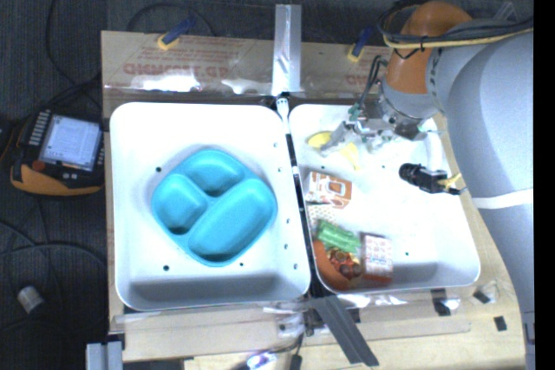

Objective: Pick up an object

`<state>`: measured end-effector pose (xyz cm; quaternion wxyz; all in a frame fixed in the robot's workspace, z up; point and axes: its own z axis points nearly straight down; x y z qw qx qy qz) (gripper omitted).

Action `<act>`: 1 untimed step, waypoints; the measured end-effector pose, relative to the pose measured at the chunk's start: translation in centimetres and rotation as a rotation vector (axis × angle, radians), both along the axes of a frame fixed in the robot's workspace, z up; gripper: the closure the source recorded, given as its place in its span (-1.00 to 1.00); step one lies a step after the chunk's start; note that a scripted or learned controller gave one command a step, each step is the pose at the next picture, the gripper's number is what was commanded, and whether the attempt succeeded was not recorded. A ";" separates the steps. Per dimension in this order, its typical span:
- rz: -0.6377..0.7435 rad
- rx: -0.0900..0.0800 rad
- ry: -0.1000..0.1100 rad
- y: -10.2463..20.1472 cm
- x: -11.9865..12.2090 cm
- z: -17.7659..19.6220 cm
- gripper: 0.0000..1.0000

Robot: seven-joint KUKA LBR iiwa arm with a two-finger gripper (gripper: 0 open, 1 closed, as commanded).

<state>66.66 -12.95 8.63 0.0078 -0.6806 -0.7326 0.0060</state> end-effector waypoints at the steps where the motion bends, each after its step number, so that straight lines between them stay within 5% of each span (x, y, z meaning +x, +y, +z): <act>1: 0.002 -0.004 0.018 -0.2 -0.3 0.5 1.00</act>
